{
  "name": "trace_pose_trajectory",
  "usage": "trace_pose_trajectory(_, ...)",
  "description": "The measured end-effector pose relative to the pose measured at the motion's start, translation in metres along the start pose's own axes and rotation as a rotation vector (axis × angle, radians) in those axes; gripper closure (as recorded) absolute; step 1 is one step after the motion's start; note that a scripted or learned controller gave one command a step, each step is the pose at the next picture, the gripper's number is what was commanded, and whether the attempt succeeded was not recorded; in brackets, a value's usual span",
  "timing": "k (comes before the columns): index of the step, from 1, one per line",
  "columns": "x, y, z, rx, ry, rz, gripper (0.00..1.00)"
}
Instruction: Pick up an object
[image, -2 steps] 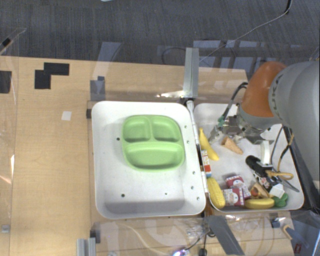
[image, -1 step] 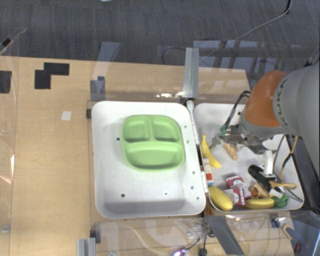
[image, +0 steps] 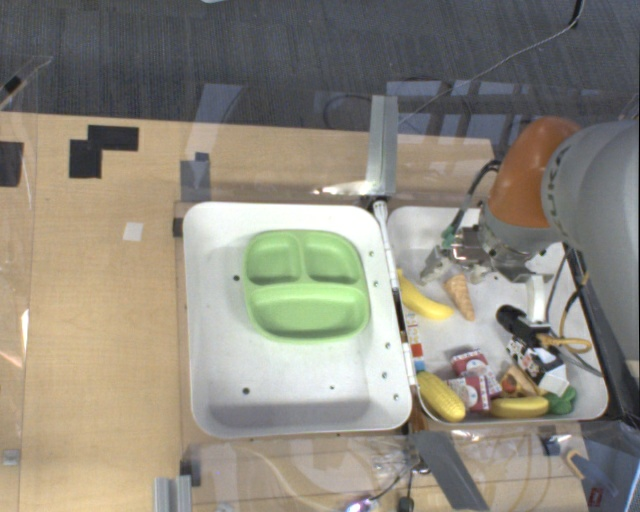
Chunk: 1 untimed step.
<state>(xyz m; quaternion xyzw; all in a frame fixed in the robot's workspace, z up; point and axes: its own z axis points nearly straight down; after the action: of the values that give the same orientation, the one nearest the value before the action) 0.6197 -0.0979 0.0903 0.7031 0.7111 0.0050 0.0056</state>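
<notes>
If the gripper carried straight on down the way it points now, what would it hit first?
Most likely the ice cream cone, lying just below the gripper in the right bin; the banana lies beside it. From this slanted view depth is unclear, so it might reach bare bin floor instead.

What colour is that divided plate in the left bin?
Light green; the plate shows plainly in the camera view, lying in the left white bin.

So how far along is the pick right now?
Nothing looks picked yet. The gripper hangs low in the right bin, above the cone and beside the banana, both lying loose. Closing on something and lifting it is left.
</notes>
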Motion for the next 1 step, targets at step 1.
trace_pose_trajectory(1, 0.0, 0.0, 0.0, 0.0, 0.0, 0.0, 0.0)
